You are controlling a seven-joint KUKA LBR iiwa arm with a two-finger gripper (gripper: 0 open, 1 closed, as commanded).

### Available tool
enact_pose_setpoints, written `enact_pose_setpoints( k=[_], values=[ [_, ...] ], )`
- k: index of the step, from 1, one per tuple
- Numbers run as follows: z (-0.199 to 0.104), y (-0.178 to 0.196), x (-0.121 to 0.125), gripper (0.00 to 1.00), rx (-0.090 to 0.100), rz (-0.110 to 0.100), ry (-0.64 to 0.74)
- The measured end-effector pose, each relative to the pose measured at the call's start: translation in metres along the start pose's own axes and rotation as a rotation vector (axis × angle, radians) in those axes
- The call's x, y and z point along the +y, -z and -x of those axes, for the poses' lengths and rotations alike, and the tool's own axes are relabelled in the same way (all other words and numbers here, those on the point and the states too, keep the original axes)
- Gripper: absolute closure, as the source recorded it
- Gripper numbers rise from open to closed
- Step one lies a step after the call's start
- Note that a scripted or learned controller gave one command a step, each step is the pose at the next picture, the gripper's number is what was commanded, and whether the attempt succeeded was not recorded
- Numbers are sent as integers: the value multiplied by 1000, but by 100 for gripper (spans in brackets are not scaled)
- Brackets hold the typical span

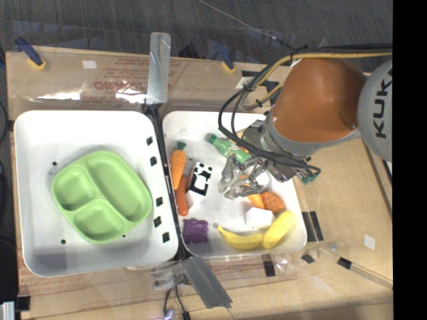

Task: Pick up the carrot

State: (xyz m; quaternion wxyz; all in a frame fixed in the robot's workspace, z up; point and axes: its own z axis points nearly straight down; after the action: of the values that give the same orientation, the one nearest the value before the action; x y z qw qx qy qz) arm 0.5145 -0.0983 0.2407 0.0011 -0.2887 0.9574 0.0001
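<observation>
Camera view, carrot (179, 179) by bin wall, gripper (235, 179) apart, grasp state unclear, bananas (260, 235) nearby.

Bench (347, 209) bears two white bins (33, 179) side by side.

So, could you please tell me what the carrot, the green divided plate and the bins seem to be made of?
The carrot looks like moulded plastic toy food: uniform orange, smooth, with a faint sheen. The green divided plate appears to be matte plastic, one even pale green with soft rounded compartment edges. The bins seem to be rigid white plastic with a light gloss, though the finish is hard to judge from here.
</observation>
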Motion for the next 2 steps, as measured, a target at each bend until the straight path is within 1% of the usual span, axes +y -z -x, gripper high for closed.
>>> enact_pose_setpoints(
  k=[1,2],
  values=[
    [3,-13,-31,100,0,-1,184],
    [14,-22,-84,100,0,1,409]
  ],
)
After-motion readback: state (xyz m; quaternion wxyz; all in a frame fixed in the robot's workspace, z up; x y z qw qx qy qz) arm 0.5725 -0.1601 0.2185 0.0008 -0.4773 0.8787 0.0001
